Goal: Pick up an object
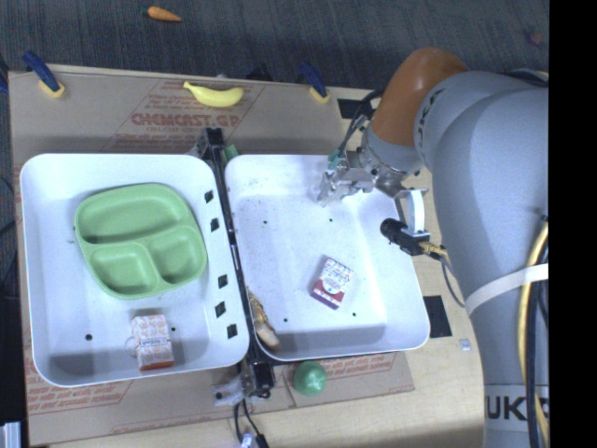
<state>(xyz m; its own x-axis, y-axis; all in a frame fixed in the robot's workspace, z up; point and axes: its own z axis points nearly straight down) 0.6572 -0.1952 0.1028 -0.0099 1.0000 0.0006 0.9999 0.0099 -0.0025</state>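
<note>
A small red and white box [332, 282] lies in the middle of the right bin [280, 343]. In the left bin [37, 250] there is a green divided plate [140, 239] and, near the front, a small white and orange carton [152, 341]. My gripper [341, 183] hangs low over the back of the right bin, near its far wall, well behind the red and white box and apart from it. Nothing shows between its fingers.
A yellow banana [214, 92] lies on the cardboard behind the bins, and a green ball [309, 377] sits in front of the right bin. A brownish item [261, 326] rests on the front rim between the bins. An orange carrot [164, 13] lies on the floor.
</note>
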